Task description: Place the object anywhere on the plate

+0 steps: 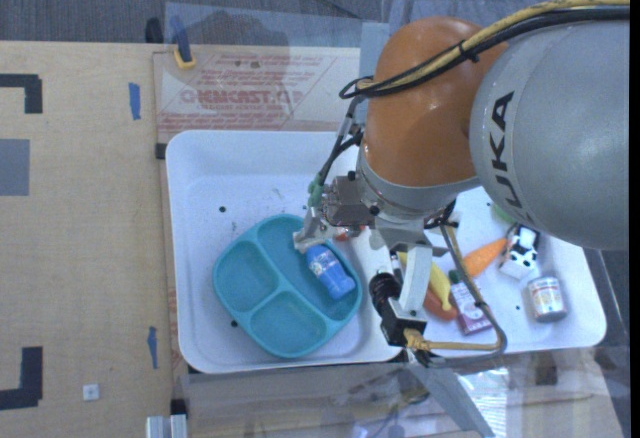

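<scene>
A teal plate with three compartments lies in the left white bin, toward its front. A small blue bottle with a pale label rests tilted on the plate's right compartment, near the rim. My gripper hangs directly over the bottle's upper end, at the plate's upper right edge, below the arm's orange band. The wrist hides whether it touches the bottle.
The right bin holds an orange carrot, a black-and-white cow toy, a small can, a yellow piece and a red packet. A cable loops at the bins' front edge. Cardboard covers the bench on the left.
</scene>
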### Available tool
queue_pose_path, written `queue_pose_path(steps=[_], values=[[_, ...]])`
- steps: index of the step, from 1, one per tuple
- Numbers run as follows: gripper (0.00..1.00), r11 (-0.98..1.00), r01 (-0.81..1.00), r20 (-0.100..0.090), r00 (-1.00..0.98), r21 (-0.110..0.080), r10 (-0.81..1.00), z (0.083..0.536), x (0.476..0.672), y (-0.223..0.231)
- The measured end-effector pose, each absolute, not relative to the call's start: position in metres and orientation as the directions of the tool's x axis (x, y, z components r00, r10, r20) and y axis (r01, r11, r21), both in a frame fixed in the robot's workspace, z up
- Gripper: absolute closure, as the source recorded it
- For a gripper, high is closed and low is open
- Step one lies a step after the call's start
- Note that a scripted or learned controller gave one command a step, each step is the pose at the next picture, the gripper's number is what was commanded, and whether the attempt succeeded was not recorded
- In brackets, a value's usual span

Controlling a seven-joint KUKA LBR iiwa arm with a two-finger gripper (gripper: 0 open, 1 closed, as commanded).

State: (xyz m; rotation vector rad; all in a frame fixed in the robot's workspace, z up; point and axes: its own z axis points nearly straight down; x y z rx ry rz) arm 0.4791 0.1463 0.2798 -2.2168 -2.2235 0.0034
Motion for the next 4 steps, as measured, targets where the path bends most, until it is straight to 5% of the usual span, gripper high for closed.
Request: queue_pose_path(steps=[4], values=[[0.00,0.003,1.000,0.000,-0.003,-0.003,1.000,0.2798,0.4791,0.1463]])
